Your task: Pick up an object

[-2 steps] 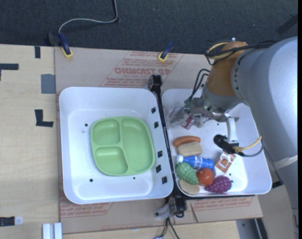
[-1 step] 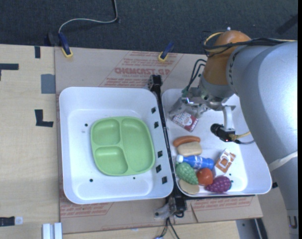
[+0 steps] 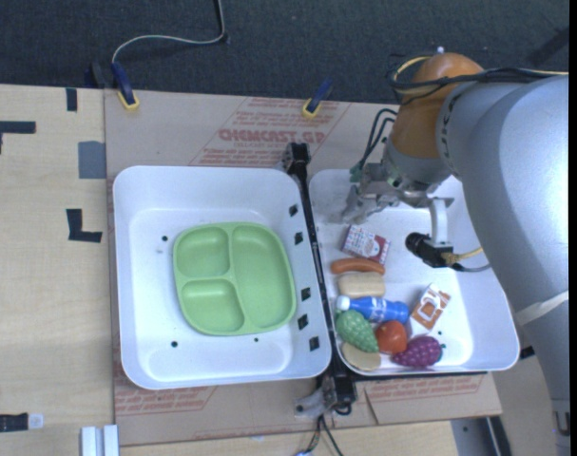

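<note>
While my end effector (image 3: 364, 198) hovers in the right shallow white bin (image 3: 478, 350), grip state I cannot tell, the small red-and-white printed packet (image 3: 366, 244) lies just below it toward the bin's near side, apart.

One fixed camera looks down on the counter (image 3: 41, 255) from above, at a slant. It takes in both white bins (image 3: 136, 283) fully, from moderate distance. The arm (image 3: 516, 179) enters from the right.
</note>
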{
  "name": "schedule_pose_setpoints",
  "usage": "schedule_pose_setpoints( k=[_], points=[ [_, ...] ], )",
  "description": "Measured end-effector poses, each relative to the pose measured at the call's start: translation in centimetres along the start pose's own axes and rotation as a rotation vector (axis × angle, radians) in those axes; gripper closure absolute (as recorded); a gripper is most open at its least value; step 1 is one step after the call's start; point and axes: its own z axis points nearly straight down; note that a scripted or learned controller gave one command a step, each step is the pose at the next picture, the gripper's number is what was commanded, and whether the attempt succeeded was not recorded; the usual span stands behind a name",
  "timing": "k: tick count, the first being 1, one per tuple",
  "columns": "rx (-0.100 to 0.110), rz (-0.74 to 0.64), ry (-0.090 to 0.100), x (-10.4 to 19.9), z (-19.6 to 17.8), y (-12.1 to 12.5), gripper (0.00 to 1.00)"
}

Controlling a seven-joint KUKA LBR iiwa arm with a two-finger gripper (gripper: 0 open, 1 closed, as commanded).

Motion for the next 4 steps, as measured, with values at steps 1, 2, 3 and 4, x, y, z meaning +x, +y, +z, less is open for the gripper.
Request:
schedule_pose_setpoints(
  k=[1,2,3,4],
  points=[
    [0.003,0.002,0.001,-3.2,-4.1,-7.2,1.0],
    [0.004,0.002,0.002,-3.2,-4.1,-7.2,0.0],
    [-0.011,0.004,-0.007,-2.5,0.5,-7.7,0.0],
    [0.0,-0.001,0.002,-0.8,1.1,1.0,0.0]
  ],
)
